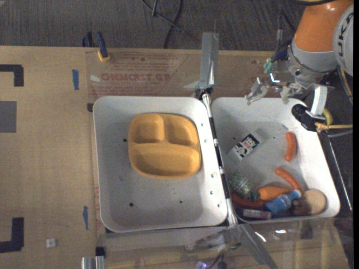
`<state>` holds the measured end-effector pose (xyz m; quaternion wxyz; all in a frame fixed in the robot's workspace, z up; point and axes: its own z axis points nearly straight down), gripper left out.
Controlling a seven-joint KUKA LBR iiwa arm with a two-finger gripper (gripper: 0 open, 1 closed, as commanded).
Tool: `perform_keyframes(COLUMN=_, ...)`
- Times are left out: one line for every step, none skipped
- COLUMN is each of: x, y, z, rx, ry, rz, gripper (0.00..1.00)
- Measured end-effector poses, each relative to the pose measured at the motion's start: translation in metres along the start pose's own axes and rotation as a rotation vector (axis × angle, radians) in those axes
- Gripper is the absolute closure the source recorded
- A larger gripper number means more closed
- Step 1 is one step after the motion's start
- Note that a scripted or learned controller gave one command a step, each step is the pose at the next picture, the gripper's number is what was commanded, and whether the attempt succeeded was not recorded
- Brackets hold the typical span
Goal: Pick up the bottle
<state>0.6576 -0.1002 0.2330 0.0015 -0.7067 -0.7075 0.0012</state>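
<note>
**Gripper high at the far edge, bottle low in the near corner**

While my gripper (269, 92) hangs over the far rim of the right bin (269, 116), its two fingers stand spread wide with nothing between them. My orange band and grey wrist reach in from the right, above the bin's far right corner.

I see the bottle (282, 202), blue with a pale cap end, lying on its side near the near wall of the right bin, well apart from my fingers. It sits in a crowded cluster: an orange carrot-shaped piece (273, 192) touches it on the far side, a round tan ball (315, 200) lies just to its right with a dark lump between them, and a slim red-and-pink item (253, 213) lies just near of it. A green crumpled thing (241, 184) rests to the left, against the bin's left wall.

Farther out lie two orange sausages (290, 145) and a small black-and-white carton (247, 145). The left bin (112, 206) holds a yellow divided plate (165, 145).
</note>
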Motion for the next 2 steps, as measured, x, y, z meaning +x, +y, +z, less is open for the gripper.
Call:
perform_keyframes(x=0.0, y=0.001, z=-0.008, rx=0.001, ry=0.0, rz=0.0, gripper=1.0)
perform_keyframes(x=0.013, y=0.01, z=-0.109, rx=-0.002, ry=-0.002, rz=0.22, gripper=1.0)
